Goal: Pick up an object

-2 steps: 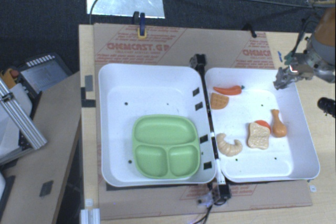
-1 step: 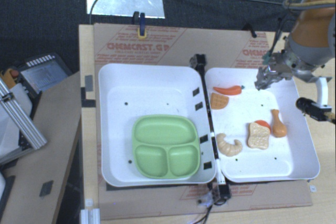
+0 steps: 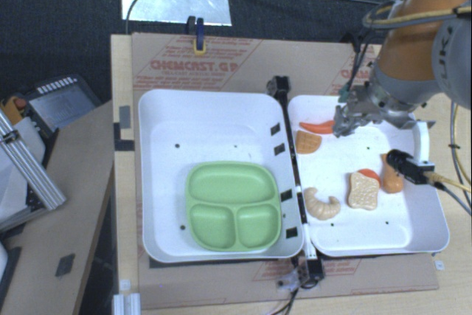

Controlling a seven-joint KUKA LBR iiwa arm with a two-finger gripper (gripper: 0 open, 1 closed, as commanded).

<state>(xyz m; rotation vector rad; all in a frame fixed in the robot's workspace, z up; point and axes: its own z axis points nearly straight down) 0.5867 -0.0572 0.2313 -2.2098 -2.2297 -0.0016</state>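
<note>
Tan bench (image 3: 221, 59) under two white bins (image 3: 214, 129) side by side

The gripper (image 3: 345, 125) covers the right end of the orange strip (image 3: 317, 127), and its fingertips are too blurred to read. At three o'clock the arm (image 3: 424, 40) runs off the edge. A black part (image 3: 404, 162) hides perhaps half the orange piece (image 3: 392, 181).

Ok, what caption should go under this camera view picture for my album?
Grey robot arm's gripper hovers by an orange carrot-shaped toy in the right white bin; a green divided plate sits left.
</note>
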